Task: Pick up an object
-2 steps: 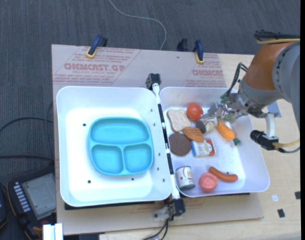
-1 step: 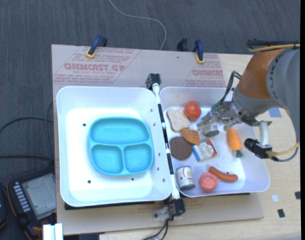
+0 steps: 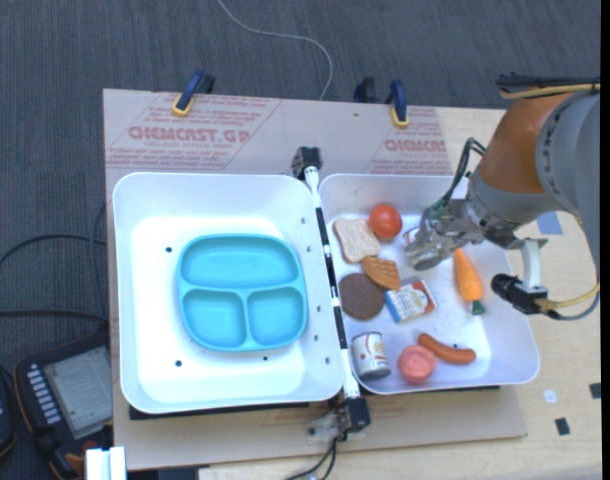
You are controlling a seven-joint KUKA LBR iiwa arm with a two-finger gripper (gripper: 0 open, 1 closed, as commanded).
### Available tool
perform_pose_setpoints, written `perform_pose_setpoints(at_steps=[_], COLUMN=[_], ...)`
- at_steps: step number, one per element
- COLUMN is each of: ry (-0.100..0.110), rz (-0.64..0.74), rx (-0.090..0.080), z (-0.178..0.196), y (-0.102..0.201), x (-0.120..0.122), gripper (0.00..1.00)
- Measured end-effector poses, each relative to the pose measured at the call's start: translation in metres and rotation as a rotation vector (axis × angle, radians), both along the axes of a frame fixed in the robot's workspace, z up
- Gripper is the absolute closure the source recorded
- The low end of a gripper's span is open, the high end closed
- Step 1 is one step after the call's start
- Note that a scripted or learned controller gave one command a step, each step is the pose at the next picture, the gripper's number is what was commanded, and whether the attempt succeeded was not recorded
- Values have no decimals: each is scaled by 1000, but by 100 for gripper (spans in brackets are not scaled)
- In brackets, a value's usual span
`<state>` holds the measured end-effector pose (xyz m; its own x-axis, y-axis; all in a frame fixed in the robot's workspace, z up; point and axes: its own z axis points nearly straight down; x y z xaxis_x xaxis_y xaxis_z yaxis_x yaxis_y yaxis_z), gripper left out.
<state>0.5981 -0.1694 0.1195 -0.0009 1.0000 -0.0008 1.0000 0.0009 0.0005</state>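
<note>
Right bin [image 3: 505,363]: end effector [image 3: 425,248] finger state unclear.

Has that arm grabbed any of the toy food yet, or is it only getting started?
Nothing looks picked up: the blue tray in the left bin holds no food. In hand: the gripper is low in the right bin, between the tomato and the carrot; I see nothing in it. Left: grasping and lifting one item.
</note>
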Motion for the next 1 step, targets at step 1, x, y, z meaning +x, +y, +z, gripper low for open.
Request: perform_pose_setpoints(at_steps=[1], ry=[0], rz=[0], rx=[0], z=[110], y=[53], x=[-60], gripper=[100])
